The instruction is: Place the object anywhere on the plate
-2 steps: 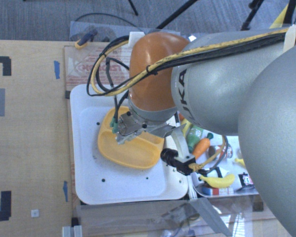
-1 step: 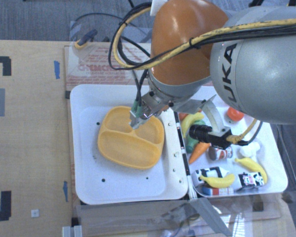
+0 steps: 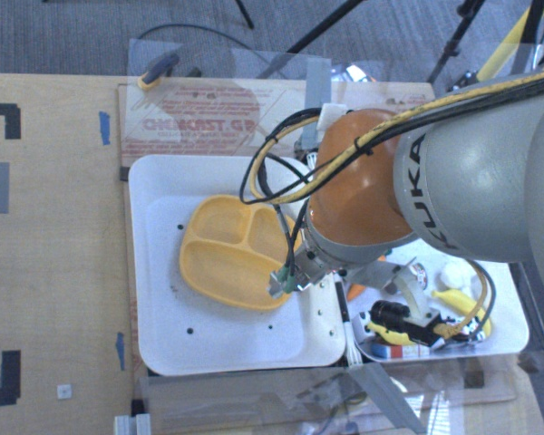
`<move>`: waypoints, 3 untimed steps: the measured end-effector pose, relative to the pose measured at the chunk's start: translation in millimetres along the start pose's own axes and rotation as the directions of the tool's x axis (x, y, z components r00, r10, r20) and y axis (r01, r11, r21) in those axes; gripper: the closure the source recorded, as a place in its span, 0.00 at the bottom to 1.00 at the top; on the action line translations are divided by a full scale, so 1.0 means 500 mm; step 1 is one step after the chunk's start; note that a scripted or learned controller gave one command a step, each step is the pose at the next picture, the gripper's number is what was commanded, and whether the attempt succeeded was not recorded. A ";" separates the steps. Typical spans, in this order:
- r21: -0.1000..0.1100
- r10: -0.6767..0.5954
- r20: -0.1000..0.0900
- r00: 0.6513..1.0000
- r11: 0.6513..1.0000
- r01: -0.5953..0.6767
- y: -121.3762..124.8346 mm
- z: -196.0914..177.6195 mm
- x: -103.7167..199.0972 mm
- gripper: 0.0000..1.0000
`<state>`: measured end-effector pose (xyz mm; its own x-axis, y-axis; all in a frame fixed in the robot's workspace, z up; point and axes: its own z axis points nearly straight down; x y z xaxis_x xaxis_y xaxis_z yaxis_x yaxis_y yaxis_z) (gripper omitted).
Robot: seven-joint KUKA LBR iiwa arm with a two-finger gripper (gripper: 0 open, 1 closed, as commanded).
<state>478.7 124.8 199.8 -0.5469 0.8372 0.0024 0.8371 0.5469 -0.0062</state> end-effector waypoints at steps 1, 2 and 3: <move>0.002 0.002 0.000 1.000 1.000 -0.002 0.001 -0.014 -0.002 1.00; -0.002 -0.092 0.002 0.996 0.996 0.092 0.182 0.002 0.096 1.00; 0.002 0.048 0.000 0.999 0.999 -0.048 0.045 0.031 -0.001 1.00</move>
<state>497.8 136.7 184.1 -0.5058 0.8626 0.0023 0.8626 0.5058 -0.0079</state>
